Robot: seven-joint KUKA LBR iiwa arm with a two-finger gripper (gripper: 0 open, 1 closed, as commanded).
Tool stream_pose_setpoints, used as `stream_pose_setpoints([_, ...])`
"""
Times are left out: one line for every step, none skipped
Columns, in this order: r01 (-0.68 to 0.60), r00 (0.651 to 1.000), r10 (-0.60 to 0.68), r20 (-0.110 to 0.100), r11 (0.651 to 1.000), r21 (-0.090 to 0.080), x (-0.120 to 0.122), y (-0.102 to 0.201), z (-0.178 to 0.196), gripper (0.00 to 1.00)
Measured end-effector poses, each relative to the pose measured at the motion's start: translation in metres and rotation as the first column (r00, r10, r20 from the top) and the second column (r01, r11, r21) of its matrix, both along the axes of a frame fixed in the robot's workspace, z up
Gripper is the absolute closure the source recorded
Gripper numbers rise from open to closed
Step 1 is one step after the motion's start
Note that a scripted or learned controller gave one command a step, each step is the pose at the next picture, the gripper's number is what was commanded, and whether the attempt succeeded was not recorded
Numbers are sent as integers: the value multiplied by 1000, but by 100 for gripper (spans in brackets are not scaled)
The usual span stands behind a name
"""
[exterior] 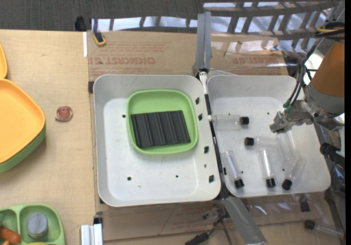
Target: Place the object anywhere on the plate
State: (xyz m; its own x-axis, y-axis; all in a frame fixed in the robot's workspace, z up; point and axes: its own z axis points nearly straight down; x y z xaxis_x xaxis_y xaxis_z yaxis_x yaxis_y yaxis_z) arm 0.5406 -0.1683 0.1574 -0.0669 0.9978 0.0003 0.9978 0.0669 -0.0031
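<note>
Over right bin (307, 87), near its right wall: gripper (281, 124), fingers' state impossible to tell. Scattered across right bin floor: clear vials with black caps (270, 182), one near middle (249, 141), one toward back (244, 121), three along front edge. Left bin (109, 183): green plate (162, 98) toward back, dark ribbed block (160, 128) lying flat on it. Tabletop's left edge: stacked orange plates (19, 129); small red knob (64, 112) beside them.

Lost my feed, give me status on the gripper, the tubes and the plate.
Gripper low over right bin, among clear tubes. Green plate in left bin, dark ridged block on it. Path across open.
</note>
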Motion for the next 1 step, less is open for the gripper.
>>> stream_pose_setpoints([-44,999,44,1,999,-1,-19,92,53,100])
